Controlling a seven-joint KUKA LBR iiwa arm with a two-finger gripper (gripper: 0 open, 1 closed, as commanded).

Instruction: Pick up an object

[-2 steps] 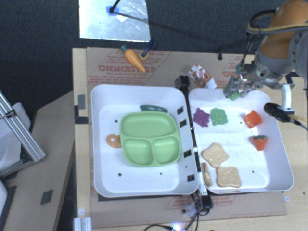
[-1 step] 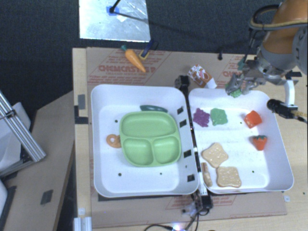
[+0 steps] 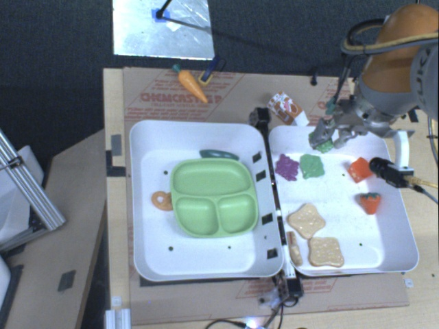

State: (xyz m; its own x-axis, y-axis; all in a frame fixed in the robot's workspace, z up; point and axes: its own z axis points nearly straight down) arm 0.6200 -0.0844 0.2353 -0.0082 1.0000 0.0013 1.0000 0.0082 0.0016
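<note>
My gripper (image 3: 325, 140) hangs over the back left corner of the right bin (image 3: 398, 252), just above a green leafy toy (image 3: 312, 165). A small green bit shows right at the gripper's tip, and I cannot tell if it is held. Purple grapes (image 3: 287, 166) lie left of the green toy. An orange-red block (image 3: 358, 170) and a red strawberry-like piece (image 3: 370, 202) lie to the right. Two toast pieces (image 3: 306, 220) (image 3: 325, 251) rest near the bin's front.
The left bin (image 3: 147, 252) holds a green divided plate (image 3: 212, 197), a pretzel ring (image 3: 162, 201) and a dark green item (image 3: 219, 155) behind the plate. Beyond the bins lie a carrot (image 3: 192, 86), a snack packet (image 3: 285, 108) and a foil sheet (image 3: 164, 19).
</note>
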